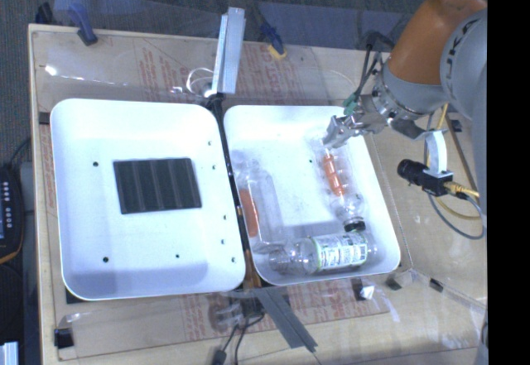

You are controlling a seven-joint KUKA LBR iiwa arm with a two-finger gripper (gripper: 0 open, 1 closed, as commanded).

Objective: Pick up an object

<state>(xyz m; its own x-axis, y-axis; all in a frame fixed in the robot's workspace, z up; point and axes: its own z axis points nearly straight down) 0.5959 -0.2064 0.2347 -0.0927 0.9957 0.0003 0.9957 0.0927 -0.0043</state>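
Three clear plastic bottles lie in the right bin (pixel 281 127). One with an orange label (pixel 249 204) runs along the left wall. Another with an orange label (pixel 337 177) lies near the right wall, black cap toward the front. The third, with a green and white label (pixel 327 255), rests along the front wall. My gripper (pixel 338 132) hangs over the bin's back right corner, just above the far end of the right-hand bottle. Nothing shows between it and the bottle that tells of a grasp.
The left bin (pixel 83 132) holds a dark ribbed rectangular pad (pixel 157 185). A metal bar (pixel 228 49) stands upright behind the gap between the bins. Blue clamps (pixel 83 28) pin a plastic sheet at the bench's back edge.
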